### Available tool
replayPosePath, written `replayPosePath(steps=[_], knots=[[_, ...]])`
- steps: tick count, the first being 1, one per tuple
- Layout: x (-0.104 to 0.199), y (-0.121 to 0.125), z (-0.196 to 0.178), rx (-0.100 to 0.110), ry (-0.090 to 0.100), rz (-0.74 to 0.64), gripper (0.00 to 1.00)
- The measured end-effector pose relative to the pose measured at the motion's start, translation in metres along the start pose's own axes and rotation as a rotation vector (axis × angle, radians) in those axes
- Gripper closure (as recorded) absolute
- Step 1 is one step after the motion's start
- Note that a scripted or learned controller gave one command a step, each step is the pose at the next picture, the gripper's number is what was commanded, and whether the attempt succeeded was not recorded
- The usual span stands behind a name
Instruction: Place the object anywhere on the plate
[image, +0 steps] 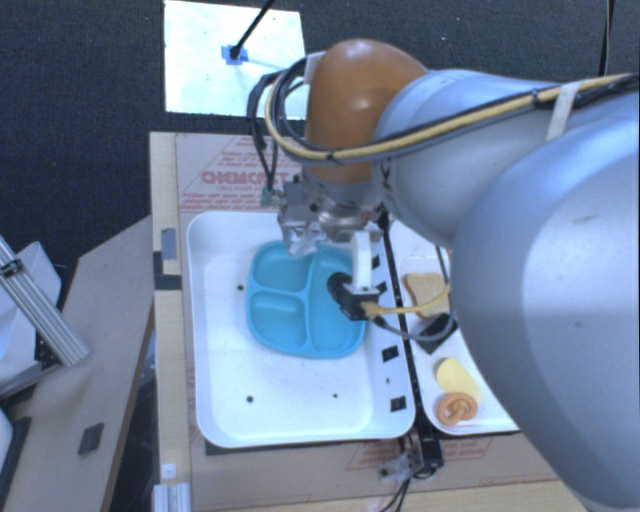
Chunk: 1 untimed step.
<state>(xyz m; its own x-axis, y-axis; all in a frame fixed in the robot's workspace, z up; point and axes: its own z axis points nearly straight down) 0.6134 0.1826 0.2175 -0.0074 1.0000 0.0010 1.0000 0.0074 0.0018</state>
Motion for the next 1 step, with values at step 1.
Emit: replayPosePath(steps=[1], knots=[[-0.0013, -0.0001, -0.0003, 0.001, 0.000, 0.002, 0.00]])
